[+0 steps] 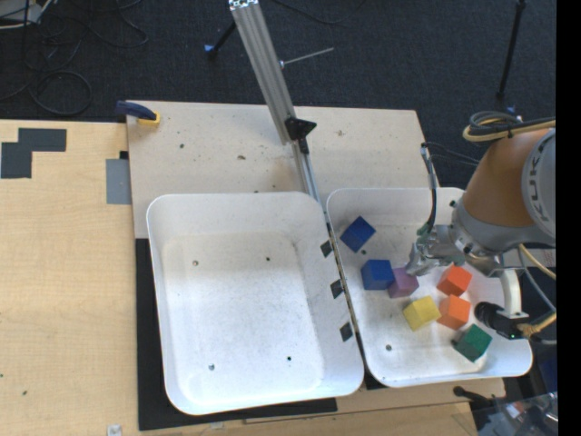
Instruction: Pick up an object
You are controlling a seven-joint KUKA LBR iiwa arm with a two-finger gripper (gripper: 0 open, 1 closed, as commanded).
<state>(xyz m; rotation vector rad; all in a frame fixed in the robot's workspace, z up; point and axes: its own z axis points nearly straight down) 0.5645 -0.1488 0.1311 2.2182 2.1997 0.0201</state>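
Gripper of mine hangs low in the right bin, touching the purple cube; finger state I cannot tell.

You can't tell how the metal two-finger gripper is set; its tips blur together. It covers the small purple block's one o'clock corner.

A robot gripper hovers just above a purple cube in the right bin. Blue, yellow, orange and green cubes lie near the purple cube.
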